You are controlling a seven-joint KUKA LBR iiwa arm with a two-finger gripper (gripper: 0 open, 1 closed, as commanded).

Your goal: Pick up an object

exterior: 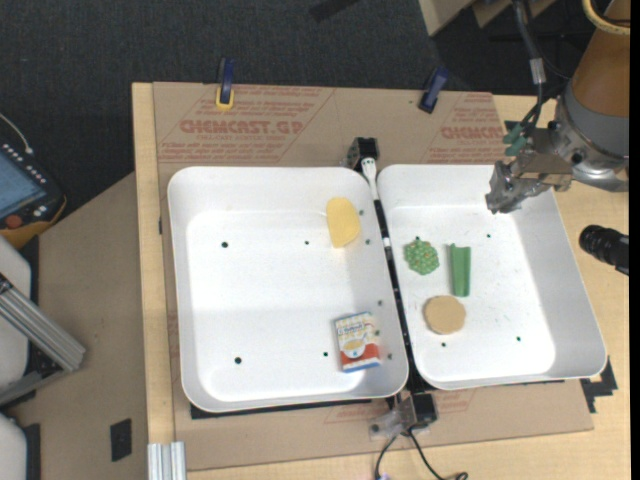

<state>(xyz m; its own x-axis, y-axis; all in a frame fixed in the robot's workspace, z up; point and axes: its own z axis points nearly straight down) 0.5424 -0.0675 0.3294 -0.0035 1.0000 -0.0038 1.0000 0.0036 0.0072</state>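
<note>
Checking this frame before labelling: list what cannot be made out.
- End effector, camera view: small and dark over the right bin's far corner; finger state unreadable.
- Arm: cut off by the top and right edges.
- Carton in the left bin: print too small to read.

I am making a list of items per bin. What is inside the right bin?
Inside the right bin lie three things: a green bumpy ball, a green stick and a round tan disc. The gripper hangs over the bin's far corner and covers a small part of it.
</note>
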